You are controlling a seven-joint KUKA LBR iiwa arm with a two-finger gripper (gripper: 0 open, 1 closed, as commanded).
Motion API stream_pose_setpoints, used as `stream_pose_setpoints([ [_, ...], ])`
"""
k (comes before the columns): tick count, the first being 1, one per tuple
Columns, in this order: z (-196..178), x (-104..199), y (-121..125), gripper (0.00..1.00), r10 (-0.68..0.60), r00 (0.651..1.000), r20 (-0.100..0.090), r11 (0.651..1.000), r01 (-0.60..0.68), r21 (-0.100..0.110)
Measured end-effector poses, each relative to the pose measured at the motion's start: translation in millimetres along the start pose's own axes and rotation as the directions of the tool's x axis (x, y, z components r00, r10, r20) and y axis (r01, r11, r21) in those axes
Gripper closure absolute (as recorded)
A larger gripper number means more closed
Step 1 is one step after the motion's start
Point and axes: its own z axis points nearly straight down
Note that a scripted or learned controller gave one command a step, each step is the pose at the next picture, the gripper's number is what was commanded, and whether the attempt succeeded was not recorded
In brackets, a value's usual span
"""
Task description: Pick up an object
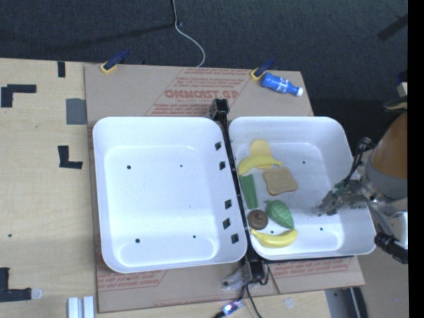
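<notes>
The right bin [331, 134] holds several toy foods along its left side: a yellow banana [258, 158] near the back, a tan bread slice [279, 181], a green cucumber [248, 191], a green leafy piece [279, 212], a brown round kiwi [258, 219], and a second yellow banana [275, 238] at the front. My gripper [329, 206] hangs low over the right part of this bin, apart from all the foods, about a hand's width right of the leafy piece. Nothing shows between its fingers.
The left bin [106, 177] sits beside the right one, with a black clip divider [228, 177] between them. A blue bottle [281, 84] lies on the cardboard behind the bins. The arm's orange band [396, 154] is at the right edge.
</notes>
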Motion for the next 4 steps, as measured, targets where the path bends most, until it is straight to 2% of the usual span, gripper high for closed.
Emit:
stream_pose_setpoints([
  [1,43,0,-4,1.0,-0.001,1.0,0.003,1.0,0.001,-0.006],
  [4,0,0,-4,1.0,-0.002,1.0,0.0,1.0,0.002,-0.004],
])
